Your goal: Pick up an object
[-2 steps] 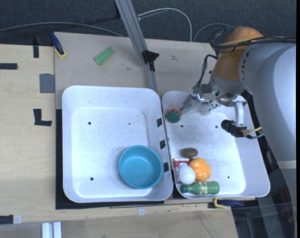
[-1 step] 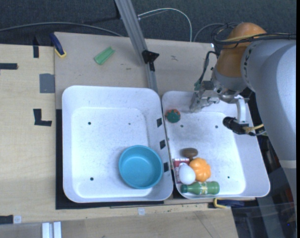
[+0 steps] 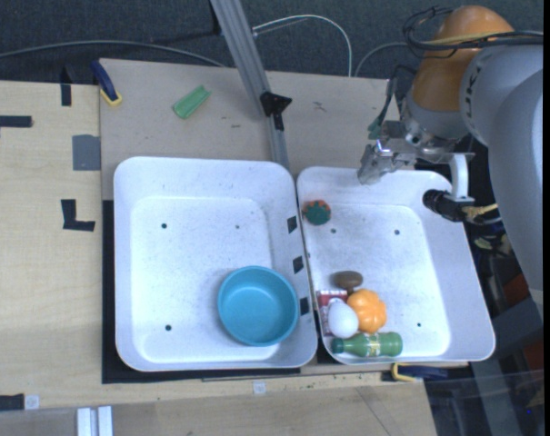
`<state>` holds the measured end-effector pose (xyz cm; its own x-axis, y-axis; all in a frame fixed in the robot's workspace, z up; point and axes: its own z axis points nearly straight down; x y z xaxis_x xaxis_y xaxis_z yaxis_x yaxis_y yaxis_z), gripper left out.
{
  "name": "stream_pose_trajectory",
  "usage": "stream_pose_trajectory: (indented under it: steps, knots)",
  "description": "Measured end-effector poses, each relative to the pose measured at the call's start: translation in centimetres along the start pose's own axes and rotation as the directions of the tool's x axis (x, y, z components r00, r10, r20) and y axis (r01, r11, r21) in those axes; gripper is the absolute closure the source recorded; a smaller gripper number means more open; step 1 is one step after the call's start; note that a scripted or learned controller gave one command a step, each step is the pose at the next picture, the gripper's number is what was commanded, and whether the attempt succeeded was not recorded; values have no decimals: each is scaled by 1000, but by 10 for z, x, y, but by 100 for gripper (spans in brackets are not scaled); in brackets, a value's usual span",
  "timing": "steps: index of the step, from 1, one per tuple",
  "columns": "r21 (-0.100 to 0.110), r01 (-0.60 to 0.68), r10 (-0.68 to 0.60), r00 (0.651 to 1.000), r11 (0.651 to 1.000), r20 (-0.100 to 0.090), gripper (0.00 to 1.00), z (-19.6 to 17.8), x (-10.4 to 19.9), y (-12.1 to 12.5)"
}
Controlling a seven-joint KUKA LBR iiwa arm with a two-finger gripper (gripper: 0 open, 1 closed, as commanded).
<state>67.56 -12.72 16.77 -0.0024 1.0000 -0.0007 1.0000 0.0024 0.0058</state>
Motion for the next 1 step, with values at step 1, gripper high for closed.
stream_pose_trajectory:
  steps: [1]
  knots:
    - [1, 1, -1, 1000, 1000, 0, 100, -53, 11, 1]
